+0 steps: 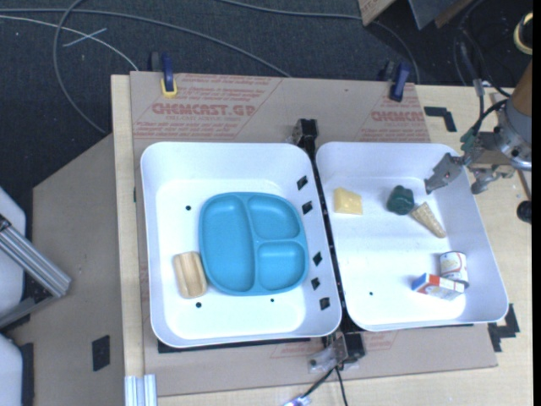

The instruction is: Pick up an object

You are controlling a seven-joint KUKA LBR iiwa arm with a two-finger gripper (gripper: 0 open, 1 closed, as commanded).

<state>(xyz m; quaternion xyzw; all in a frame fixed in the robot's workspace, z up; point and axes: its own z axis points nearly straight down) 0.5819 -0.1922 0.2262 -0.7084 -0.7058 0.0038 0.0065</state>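
Observation:
The right bin [372,307] holds a yellow wedge [347,201], a dark green lump [401,199], a tan cone [428,218] and a small red, white and blue carton [443,284] with a little can [453,265] beside it. My gripper [461,179] hangs over the bin's far right corner, up and right of the cone. It is open, with nothing between its fingers. One fingertip [439,177] points toward the green lump.
The left bin [161,227] holds a blue divided plate [252,242] and a tan bread-like piece [190,274] at the plate's left. Black clips line the seam between the bins [317,227]. Clamps stand at the board's back edge.

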